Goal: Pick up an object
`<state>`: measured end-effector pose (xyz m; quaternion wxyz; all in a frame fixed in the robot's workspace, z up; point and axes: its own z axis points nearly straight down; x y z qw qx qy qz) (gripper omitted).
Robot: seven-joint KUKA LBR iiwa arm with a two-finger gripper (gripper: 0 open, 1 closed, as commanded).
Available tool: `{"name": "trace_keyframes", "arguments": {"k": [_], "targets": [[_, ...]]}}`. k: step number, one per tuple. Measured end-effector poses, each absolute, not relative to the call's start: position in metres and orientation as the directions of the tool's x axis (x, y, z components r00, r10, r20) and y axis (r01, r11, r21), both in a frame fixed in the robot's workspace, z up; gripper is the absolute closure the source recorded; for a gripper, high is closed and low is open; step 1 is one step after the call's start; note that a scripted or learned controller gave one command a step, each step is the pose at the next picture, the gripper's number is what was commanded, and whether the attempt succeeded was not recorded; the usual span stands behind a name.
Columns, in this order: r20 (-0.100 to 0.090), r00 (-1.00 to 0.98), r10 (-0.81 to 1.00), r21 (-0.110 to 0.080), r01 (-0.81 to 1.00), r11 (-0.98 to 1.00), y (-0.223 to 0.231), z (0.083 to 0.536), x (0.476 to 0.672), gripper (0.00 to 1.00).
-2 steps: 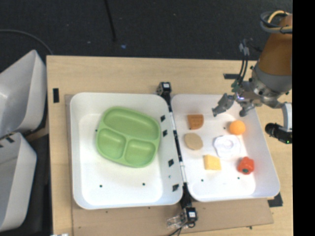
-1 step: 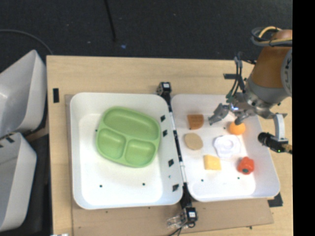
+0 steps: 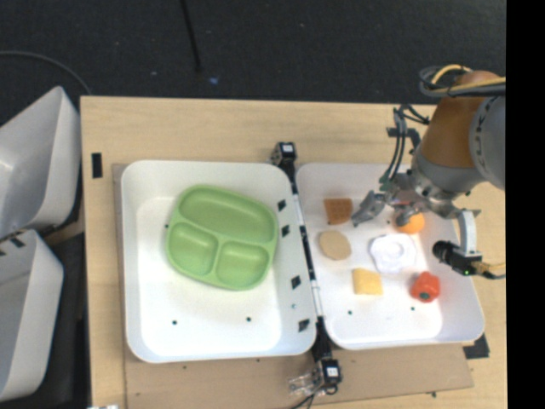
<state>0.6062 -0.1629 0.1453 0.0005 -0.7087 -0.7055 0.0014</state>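
Hovering hand (image 3: 393, 210) over the right bin (image 3: 383, 326), right of frame.
Finger state cannot be told; orange ball (image 3: 413, 223) lies just beside it.

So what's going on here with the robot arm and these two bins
A grey robot arm reaches in from the right over the right bin, with its tool low near an orange ball. Nothing is visibly held between its fingers. Around it in that bin lie a brown square, a tan round piece, a white lid-like item, a yellow block and a red-orange toy. The left bin holds a green divided plate.
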Motion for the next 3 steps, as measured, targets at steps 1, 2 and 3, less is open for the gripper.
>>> {"name": "trace_keyframes", "arguments": {"k": [1,2,3], "targets": [[-0.001,0.005,1.0,-0.002,1.0,-0.005,-0.164,0.098,0.606,0.0],[-0.002,0.008,1.0,0.004,1.0,-0.008,-0.165,0.112,0.607,1.0],[-0.002,0.009,1.0,0.006,1.0,-0.009,-0.171,0.175,0.605,1.0]]}}
